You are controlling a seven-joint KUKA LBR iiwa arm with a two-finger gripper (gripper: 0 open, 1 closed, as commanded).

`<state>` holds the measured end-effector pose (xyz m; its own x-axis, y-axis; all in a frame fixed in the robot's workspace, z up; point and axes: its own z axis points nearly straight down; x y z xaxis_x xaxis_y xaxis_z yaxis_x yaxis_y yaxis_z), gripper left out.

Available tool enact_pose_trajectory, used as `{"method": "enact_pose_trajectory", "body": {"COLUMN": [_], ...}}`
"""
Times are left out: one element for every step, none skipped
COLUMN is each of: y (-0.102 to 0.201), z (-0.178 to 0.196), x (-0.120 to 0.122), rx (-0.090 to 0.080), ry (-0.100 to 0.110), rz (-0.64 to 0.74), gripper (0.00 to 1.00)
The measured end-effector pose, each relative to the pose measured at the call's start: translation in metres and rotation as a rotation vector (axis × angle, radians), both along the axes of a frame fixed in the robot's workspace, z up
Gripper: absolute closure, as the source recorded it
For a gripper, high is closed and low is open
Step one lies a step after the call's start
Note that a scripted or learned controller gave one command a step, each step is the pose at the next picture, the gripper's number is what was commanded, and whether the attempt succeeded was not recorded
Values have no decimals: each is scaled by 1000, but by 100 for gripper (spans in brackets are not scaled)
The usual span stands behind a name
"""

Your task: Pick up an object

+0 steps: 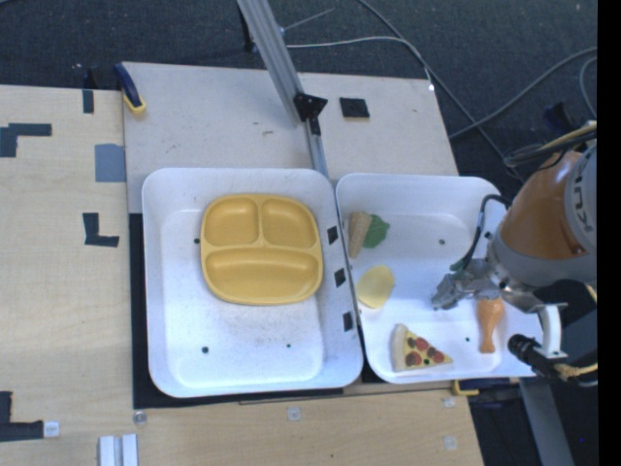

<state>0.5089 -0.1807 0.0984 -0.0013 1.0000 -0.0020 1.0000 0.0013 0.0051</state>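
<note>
- Over the right bin's (417, 187) right side, the grey arm (548, 226) with its orange band reaches in from the counter's right edge, and its hand (456, 289) hangs low above the white floor.
- Whether the hand is spread or pressed together, I cannot tell; nothing shows between its tips.
- Just beside the hand, toward the bin's right wall, lies an orange carrot-shaped toy (489, 322), its length running toward the front edge; I cannot tell whether it touches the arm.
- At the front of the right bin, a pizza slice toy (415, 349) rests flat, near the front wall and apart from the hand.
- Near the left wall of the right bin lies a pale yellow round piece (375, 285), well clear of the hand.
- Behind it, close to the same wall, sits a cone-shaped toy with a green part (363, 230).
- On the left bin's (160, 289) floor, a yellow divided plate (261, 249) with three compartments lies toward the back.
- The two bins stand side by side on the counter (58, 260), their inner walls touching.
- A grey metal bar (277, 51) slants down from the back edge toward the gap between the bins.
- Cables (388, 37) trail across the dark floor beyond the counter's back edge.
</note>
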Motion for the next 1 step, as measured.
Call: {"method": "enact_pose_trajectory", "body": {"y": [-3], "z": [60], "x": [-5], "rx": [1], "ry": [3], "rz": [0], "gripper": [100]}}
